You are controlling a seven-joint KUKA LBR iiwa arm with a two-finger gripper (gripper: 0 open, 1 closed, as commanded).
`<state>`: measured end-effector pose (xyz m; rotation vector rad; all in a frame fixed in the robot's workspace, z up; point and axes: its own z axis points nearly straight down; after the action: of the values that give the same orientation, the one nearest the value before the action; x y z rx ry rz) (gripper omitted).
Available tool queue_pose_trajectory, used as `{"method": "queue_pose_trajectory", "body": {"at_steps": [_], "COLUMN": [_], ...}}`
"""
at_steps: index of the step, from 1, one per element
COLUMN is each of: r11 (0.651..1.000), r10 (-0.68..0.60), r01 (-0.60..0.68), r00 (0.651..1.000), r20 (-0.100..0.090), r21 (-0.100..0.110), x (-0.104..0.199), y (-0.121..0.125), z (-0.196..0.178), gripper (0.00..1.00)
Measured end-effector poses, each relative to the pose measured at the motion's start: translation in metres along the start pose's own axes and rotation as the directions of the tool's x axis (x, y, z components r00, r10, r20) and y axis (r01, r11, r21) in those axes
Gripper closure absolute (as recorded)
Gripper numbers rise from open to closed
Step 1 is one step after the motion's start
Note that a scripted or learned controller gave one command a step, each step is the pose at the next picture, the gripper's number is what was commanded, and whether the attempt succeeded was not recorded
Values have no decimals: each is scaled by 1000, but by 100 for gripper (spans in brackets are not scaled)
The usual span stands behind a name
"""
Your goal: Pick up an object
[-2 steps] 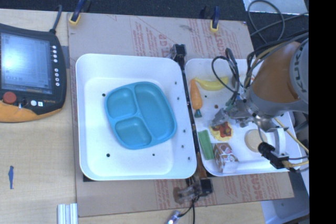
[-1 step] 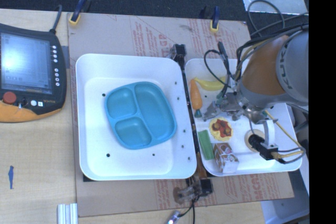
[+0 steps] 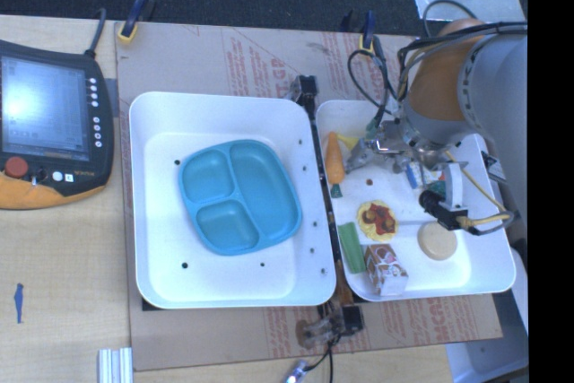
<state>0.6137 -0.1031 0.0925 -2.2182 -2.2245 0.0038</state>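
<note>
The right white bin (image 3: 489, 269) holds several small things. An orange carrot (image 3: 334, 159) lies by its left wall, with a green stick (image 3: 350, 247) below it. A yellow disc with red topping (image 3: 377, 217) sits mid-bin. A beige round piece (image 3: 438, 242) and a brown-and-white packet (image 3: 386, 270) lie toward the front. My gripper (image 3: 363, 153) hangs low over the bin's upper part, just right of the carrot, with cables around its body. Nothing is visibly held in it.
The left white bin (image 3: 152, 282) carries a blue divided plate (image 3: 240, 195). A teach pendant (image 3: 49, 126) rests on the bench at the far left. Clamps stand along the board's back edge. The arm's grey body (image 3: 489, 94) covers the right bin's upper right corner.
</note>
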Motion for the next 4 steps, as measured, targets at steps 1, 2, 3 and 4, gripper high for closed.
{"method": "queue_pose_trajectory", "body": {"at_steps": [1, 2, 3, 4], "r11": [1000, 1000, 1000, 1000], "r10": [0, -2, -4, -2], "r01": [0, 2, 4, 2], "r00": [1000, 1000, 1000, 1000], "r20": [-2, -1, 1, -2], "r21": [2, 3, 1, 0], "x": [0, -1, -2, 61], "y": [42, -101, -100, -51], "z": [1, 1, -11, -100], "gripper": [0, 0, 100, 100]}}
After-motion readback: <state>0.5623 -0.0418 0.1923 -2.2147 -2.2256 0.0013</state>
